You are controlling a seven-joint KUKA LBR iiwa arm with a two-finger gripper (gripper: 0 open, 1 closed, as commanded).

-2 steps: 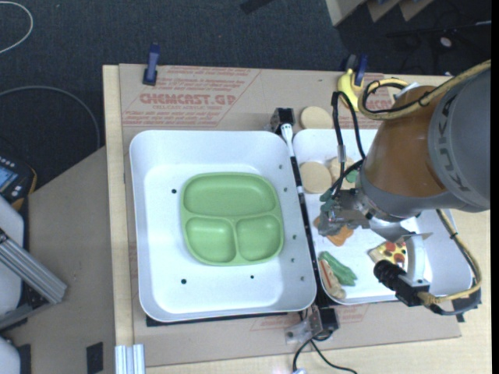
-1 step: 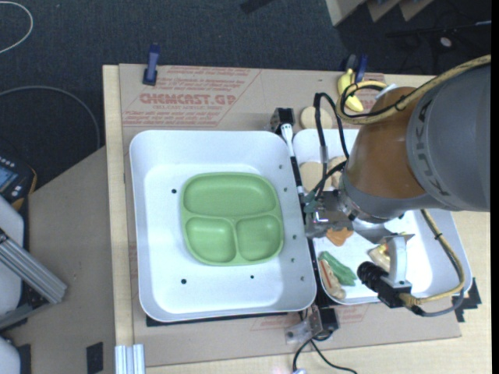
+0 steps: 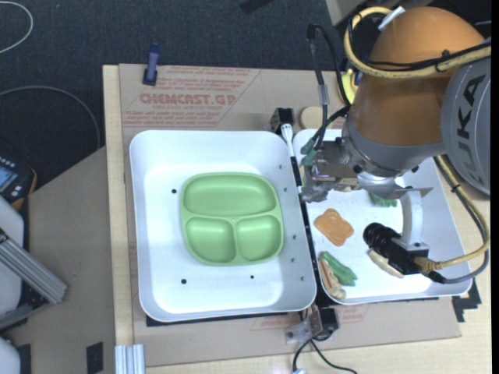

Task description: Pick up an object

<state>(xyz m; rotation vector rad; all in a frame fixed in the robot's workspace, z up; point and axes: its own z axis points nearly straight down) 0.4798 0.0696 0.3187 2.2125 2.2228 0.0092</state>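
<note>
The left bin [image 3: 148, 209] carries a green divided tray [image 3: 231, 216] at its centre. The right bin [image 3: 448, 209] carries an orange piece [image 3: 334, 227] near its left wall and a green-topped item [image 3: 335, 273] at its front-left corner. The arm [image 3: 413, 84] overhangs the right bin's rear; gripper [image 3: 326, 179] state: cannot tell.

The arm [image 3: 413, 76] is reaching in from the right, its orange band uppermost; the gripper [image 3: 323, 174] is seemingly pointing downward beneath it.
</note>
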